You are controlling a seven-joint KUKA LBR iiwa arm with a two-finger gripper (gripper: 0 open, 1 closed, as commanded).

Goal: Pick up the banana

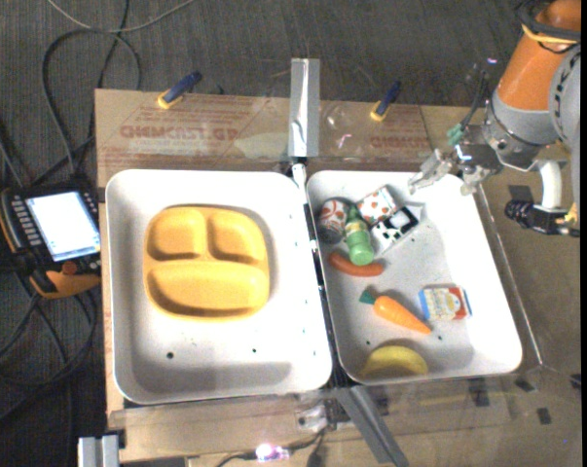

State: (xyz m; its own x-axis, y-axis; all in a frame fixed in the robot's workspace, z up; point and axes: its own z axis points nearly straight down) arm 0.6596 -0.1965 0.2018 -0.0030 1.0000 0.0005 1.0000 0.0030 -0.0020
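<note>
Camera view, banana (394,361) in right bin's near edge, gripper (437,171) apart, well away.

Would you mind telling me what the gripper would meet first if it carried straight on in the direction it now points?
Probably the red-and-white dice box: the gripper points left and slightly down over the right bin toward it. Its height is unclear, so it might pass above.

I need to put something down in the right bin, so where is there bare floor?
In the right bin, bare floor lies along the right wall above the small carton, and on the left between the carrot and banana. It is crowded at the top left around the can and green bottle.
</note>
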